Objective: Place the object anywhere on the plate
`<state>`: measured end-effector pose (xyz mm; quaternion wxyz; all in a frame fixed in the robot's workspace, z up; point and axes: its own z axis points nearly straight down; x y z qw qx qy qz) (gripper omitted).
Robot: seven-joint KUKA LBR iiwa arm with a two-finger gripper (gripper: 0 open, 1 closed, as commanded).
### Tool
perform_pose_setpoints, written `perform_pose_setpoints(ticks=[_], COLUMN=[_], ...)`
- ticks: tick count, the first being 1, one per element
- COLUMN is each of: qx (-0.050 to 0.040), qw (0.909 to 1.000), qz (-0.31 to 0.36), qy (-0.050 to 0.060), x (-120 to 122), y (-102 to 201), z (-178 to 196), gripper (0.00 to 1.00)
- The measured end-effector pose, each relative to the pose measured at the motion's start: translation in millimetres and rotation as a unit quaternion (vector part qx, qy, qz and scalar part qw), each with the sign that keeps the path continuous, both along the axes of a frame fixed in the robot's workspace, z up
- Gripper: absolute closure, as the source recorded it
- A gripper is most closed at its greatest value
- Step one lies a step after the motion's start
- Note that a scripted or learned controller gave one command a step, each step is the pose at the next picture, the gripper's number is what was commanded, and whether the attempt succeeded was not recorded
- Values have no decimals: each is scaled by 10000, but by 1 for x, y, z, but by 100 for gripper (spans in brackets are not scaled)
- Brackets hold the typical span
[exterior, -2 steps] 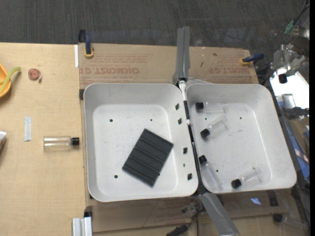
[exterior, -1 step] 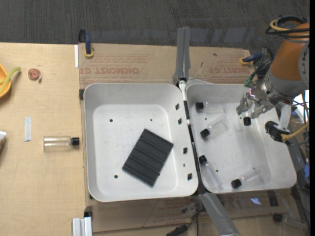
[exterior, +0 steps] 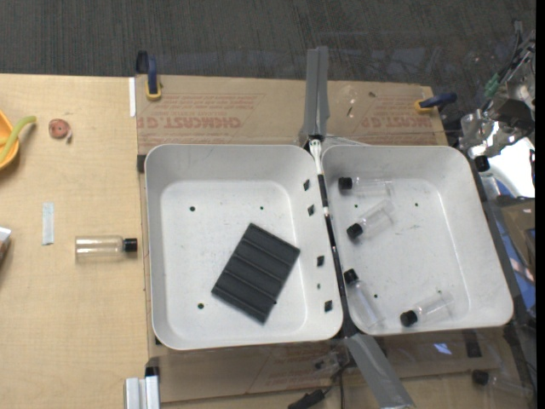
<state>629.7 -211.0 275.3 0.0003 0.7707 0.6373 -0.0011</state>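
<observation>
Camera view: left bin point(exterior: 170, 170) holds plate point(exterior: 256, 273); right bin point(exterior: 460, 170) holds vials point(exterior: 370, 222).

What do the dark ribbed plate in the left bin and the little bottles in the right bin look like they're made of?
The dark plate looks like matte black rubber or plastic: dull, with raised ribs. The bottles look like clear plastic or glass, see-through with black caps; which one is hard to tell.

Plate point(exterior: 256, 273) in left bin point(exterior: 166, 169), seemingly flat.
</observation>
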Motion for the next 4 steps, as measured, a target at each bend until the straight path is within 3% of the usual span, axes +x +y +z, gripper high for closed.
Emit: perform_pose_setpoints(ticks=[1,2,3,4], qx=[9,1,6,10], qw=[9992,9882,9989,9966], qz=[408,1530,476,819], qy=[13,3,19,19], x=[-61,-1,-91,-149], y=[63,57,119,165], z=[-83,165,41,-85], gripper=[100,100,100,100])
